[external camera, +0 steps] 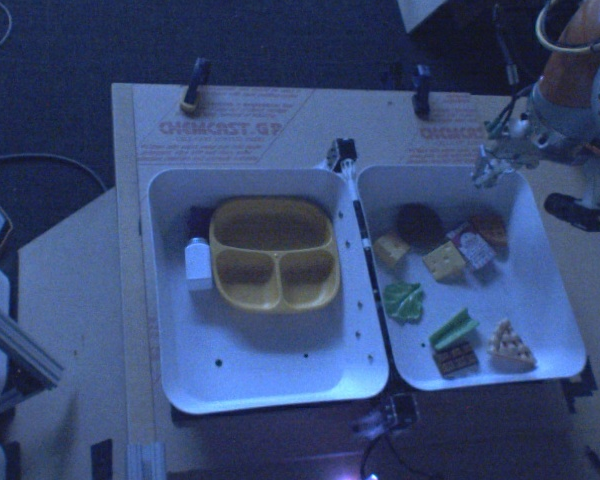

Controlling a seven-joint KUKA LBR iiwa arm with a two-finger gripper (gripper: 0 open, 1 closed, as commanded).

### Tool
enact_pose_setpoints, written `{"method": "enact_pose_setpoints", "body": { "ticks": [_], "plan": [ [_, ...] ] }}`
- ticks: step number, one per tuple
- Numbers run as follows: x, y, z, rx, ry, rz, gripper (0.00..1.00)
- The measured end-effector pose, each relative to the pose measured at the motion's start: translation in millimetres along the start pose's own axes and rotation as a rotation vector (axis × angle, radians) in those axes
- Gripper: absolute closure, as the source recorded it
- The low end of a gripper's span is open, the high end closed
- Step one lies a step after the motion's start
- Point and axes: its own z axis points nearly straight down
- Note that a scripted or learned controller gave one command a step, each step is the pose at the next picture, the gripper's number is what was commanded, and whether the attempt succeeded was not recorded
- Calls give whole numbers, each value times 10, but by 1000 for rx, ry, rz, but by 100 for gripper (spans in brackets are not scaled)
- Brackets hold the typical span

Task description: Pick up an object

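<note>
My gripper (488, 171) hangs over the far right corner of the right bin (540, 298), above its rim, with nothing visible between its fingers. Below it in that bin lie several toy foods: a dark round cookie (419, 224), a red and white carton (472, 245), an orange piece (491, 227), two yellow cheese blocks (389, 249) (444, 261), a green leaf (404, 300), a green stick (453, 328), a brown waffle square (456, 357) and a pale pizza-like wedge (510, 345).
The left bin (180, 368) holds a yellow divided tray (274, 253), with a small white bottle (197, 263) next to its left side. Black clamps (193, 85) (421, 90) stand at the board's far edge. A divider ridge (365, 258) separates the bins.
</note>
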Motion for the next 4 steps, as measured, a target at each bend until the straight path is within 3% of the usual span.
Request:
{"method": "enact_pose_setpoints", "body": {
  "ticks": [1, 2, 4],
  "plan": [
    [-102, 18, -549, -1, -1, 1, 100],
    [-102, 31, -758, 2, 1, 0, 100],
    [881, -429, -960, 11, 5, -3, 100]
  ]
}}
